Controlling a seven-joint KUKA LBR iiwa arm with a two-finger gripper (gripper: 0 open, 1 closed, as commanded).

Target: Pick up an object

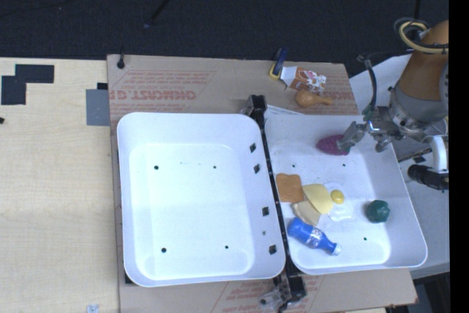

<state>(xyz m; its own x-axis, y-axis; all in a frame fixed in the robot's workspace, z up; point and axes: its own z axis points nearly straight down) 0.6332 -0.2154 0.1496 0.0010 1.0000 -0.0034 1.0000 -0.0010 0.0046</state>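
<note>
Smooth white bins [192, 157], hand [364, 130] beside soft purple lump [333, 145], grip state unclear

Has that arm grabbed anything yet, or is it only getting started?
Nothing looks picked up yet. The gripper sits at the far side of the right bin, next to a purple object, but I can't tell if it has a grip on it. The blue bottle, green ball and yellow pieces lie on the bin floor. The whole lift remains.
</note>
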